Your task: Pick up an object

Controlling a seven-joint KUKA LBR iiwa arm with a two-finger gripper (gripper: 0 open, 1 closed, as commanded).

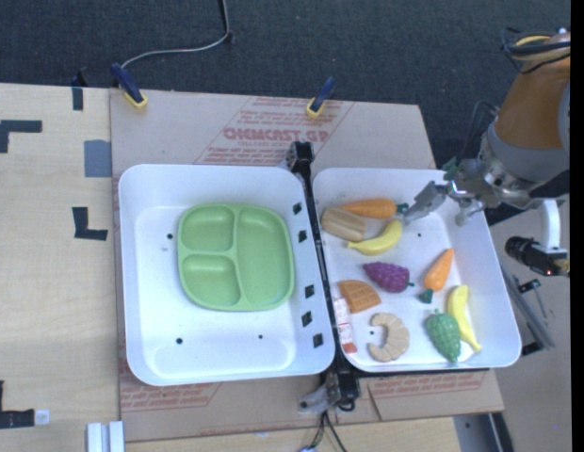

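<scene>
While lying in the right bin [499, 295], curved yellow banana [378, 242], unheld.

Bright even light, soft shadows, slightly blurry

Toy foods [387, 276] scattered flat in right bin [490, 281], none lifted
</scene>
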